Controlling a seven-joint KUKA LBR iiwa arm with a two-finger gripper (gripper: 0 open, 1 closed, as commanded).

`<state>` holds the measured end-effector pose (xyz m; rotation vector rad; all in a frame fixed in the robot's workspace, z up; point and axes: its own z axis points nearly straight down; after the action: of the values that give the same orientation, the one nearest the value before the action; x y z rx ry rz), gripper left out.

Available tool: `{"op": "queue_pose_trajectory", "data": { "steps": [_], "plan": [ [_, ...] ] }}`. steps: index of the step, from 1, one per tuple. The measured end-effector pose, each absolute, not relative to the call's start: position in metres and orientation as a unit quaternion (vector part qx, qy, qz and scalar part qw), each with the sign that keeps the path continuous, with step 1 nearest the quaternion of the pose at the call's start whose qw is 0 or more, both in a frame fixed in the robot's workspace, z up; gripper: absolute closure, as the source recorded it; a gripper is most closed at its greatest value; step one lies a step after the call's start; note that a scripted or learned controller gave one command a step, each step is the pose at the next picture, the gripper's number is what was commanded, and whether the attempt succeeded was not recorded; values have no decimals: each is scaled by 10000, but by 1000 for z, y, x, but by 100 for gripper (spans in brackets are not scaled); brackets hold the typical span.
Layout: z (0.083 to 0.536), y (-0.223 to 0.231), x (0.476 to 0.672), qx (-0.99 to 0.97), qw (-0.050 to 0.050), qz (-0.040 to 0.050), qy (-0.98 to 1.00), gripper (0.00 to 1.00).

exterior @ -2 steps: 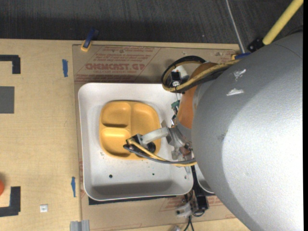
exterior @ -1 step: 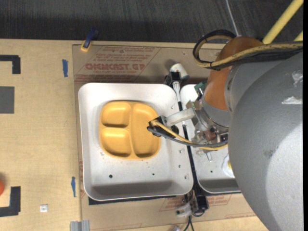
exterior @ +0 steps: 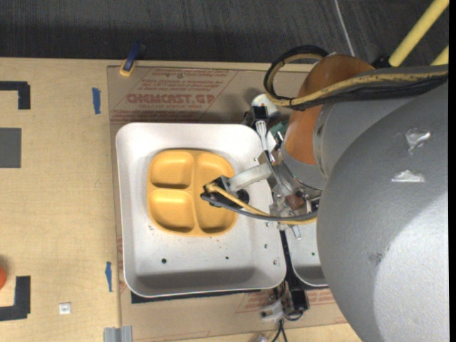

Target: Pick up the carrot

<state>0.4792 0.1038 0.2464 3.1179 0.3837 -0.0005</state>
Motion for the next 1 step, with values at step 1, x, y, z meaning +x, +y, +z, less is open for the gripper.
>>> {"op": "queue_pose_trajectory", "data": {
  "steps": [1],
  "plan": [
    [188,109,478,9915,-11,-26,1302,100]
  ]
}}
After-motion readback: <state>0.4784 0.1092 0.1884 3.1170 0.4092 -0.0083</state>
